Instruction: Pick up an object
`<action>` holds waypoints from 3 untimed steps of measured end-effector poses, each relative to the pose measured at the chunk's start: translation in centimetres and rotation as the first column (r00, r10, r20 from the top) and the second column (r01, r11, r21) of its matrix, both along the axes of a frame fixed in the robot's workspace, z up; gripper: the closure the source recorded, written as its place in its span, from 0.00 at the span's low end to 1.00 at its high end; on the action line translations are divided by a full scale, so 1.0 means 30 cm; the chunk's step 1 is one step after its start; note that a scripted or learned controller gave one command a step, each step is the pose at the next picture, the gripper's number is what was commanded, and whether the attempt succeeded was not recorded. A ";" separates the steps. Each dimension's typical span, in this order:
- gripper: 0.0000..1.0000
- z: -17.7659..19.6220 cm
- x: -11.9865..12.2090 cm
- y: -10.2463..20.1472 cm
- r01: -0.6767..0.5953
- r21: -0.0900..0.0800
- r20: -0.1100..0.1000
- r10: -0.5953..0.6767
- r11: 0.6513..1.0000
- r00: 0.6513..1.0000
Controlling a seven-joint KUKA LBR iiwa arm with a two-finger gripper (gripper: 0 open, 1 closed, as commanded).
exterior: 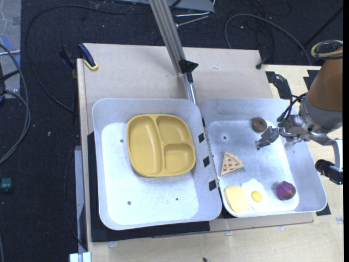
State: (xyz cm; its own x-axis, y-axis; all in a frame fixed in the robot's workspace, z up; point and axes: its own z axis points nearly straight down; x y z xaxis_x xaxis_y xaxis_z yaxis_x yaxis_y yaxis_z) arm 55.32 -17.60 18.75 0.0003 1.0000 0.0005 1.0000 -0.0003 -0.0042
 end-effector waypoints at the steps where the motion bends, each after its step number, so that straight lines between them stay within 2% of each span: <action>1: 0.00 -0.147 0.011 -0.001 0.000 0.000 0.000 0.000 1.000 1.000; 2: 1.00 -0.104 0.015 -0.002 -0.001 -0.002 0.006 0.001 1.000 1.000; 3: 1.00 0.074 -0.014 -0.012 0.001 -0.003 0.010 -0.001 1.000 1.000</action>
State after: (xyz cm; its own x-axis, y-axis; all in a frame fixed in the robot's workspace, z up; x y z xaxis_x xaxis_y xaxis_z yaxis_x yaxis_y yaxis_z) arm 54.89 -17.96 20.97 0.0008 1.0000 -0.0025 1.0000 -0.0008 0.0058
